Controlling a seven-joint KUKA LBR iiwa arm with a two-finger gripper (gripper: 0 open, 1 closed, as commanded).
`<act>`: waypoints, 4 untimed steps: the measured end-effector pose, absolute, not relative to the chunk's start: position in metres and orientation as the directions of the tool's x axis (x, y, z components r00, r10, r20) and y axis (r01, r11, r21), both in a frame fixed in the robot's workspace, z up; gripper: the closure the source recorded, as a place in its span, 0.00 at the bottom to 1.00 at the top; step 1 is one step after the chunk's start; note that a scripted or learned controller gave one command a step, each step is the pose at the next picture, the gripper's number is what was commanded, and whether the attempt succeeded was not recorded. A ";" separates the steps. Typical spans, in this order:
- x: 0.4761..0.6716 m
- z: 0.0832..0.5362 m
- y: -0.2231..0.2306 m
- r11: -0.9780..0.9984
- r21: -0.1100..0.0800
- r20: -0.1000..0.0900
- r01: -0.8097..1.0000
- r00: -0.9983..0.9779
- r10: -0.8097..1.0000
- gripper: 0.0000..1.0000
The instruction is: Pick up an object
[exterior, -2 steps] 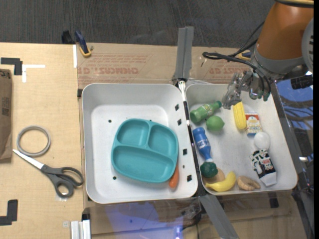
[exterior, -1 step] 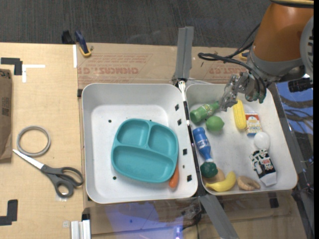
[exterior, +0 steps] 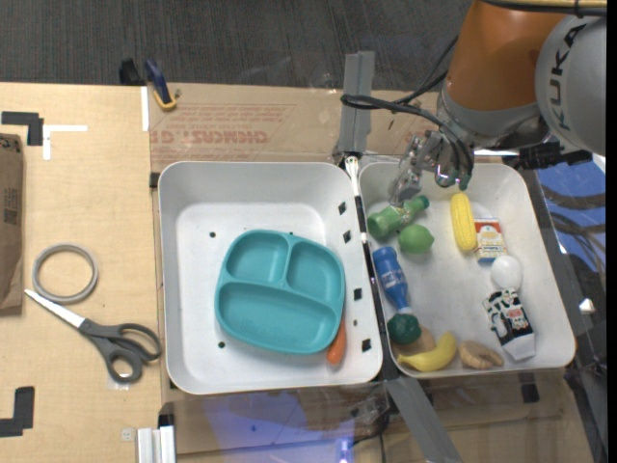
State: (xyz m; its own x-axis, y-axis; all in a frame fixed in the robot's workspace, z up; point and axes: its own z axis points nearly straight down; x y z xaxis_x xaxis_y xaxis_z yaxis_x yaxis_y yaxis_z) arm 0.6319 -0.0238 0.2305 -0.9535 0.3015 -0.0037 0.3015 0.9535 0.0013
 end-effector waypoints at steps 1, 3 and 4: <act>0.633 0.240 -0.024 0.954 0.001 -0.008 0.299 -0.954 0.299 1.00; 0.622 0.194 -0.073 0.991 0.000 -0.003 -0.132 -0.991 -0.132 1.00; 0.574 0.294 -0.129 0.946 -0.001 -0.005 -0.325 -0.946 -0.325 1.00</act>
State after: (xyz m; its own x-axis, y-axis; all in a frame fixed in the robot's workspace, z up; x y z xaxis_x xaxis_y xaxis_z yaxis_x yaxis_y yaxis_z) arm 0.5738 -0.1295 0.2935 -0.9457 -0.3250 -0.0050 -0.3250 0.9457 -0.0013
